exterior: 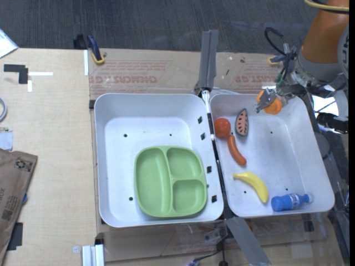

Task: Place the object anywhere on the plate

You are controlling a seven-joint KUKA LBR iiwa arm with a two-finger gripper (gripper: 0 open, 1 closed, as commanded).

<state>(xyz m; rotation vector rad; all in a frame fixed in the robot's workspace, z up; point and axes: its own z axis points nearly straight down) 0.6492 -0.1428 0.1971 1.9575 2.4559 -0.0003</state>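
Green plate [170, 180] in left bin [111, 148], pincer [270, 101] gripping orange object [274, 106] over right bin [310, 148]

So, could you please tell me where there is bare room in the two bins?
Left white bin: bare floor behind and left of the green three-compartment plate. Right white bin: open centre and right. Crowded along its left side: tomato, watermelon slice, sausage, banana.

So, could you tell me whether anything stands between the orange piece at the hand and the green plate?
Yes: the rims where the two bins meet lie between the orange piece and the plate; the tomato sits near that line.
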